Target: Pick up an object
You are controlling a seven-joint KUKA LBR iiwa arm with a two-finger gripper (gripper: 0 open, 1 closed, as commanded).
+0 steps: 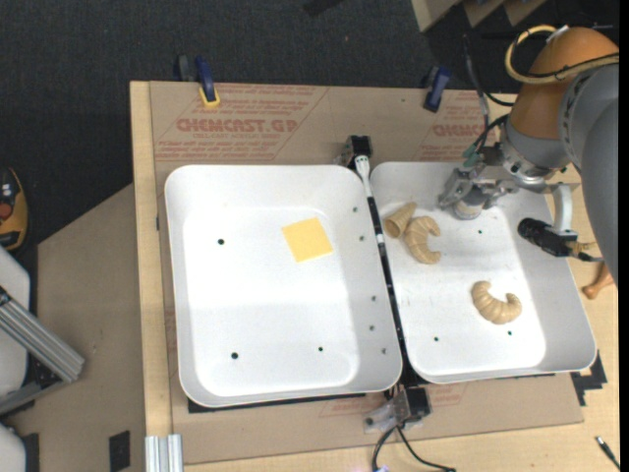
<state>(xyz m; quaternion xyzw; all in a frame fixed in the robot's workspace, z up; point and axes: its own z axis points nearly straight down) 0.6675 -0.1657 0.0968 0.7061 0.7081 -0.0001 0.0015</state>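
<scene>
counting two shallow white plastic bins sitting side by side and meeting along a dark middle seam: the left bin (256,332) and the right bin (462,347). finding one flat yellow square piece (308,239) lying in the left bin, a little above its middle. counting two things in the right bin: the upper tan croissant-shaped piece (420,234) lying in the upper left part, just beside the seam, and the lower tan croissant-shaped piece (496,304) lying toward the lower right, well apart from the first. seeing one grey arm (598,136) with an orange band reaching in from the right and placing the two-finger gripper (470,205) over the upper part of the right bin, near the upper tan croissant-shaped piece, to its right and slightly farther back, apart from it and not touching it. not managing to tell whether the pincer is released or clenched, the slanted view from above hiding that; seeing nothing grasped in it. noting nothing standing between the gripper and either tan piece, only bare white bin floor. resting both bins on one brown board (295,116) printed with red lettering. counting two blue clamps gripping the far edge of that board, one at the left (204,79) and one at the right (435,88). spotting one black clip (359,150) at the far end of the seam and dark floor surrounding the bench.
</scene>
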